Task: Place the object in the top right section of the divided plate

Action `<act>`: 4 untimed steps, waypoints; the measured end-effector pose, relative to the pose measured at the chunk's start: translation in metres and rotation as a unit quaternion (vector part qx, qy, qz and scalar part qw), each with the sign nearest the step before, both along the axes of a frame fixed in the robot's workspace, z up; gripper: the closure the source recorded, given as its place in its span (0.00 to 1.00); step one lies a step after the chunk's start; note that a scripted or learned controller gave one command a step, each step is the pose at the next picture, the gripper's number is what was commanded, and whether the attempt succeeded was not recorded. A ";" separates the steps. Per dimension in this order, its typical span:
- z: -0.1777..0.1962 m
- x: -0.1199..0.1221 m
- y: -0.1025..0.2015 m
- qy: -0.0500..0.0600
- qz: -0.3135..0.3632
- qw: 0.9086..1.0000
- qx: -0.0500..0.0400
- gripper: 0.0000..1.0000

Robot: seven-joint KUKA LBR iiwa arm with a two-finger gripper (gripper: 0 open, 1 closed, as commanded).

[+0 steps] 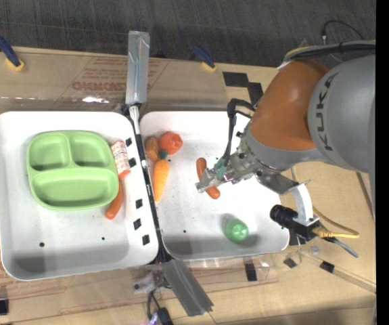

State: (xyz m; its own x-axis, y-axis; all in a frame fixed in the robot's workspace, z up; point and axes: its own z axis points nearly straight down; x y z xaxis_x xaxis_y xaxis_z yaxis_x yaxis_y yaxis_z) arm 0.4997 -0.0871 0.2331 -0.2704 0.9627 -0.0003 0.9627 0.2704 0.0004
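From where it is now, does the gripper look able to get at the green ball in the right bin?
Probably yes. The green ball lies alone on bare bin floor, just below the gripper, with nothing between them; the nearest thing is the sausage under the gripper.

Even, fairly bright overhead light; soft shadows lie along the near walls of the white bins (pixel 18 263). Slightly soft focus overall.

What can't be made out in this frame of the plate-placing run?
- Gripper: too small and blurred in the camera view to tell whether it grips the orange piece under it.
- Small white packet beside the green divided plate: label too small to read.
- Orange stick at the plate's lower right: its upper end is hidden by the plate rim.
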 end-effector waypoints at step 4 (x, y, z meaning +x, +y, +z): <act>-0.042 0.157 0.131 0.001 0.053 0.999 0.000 1.00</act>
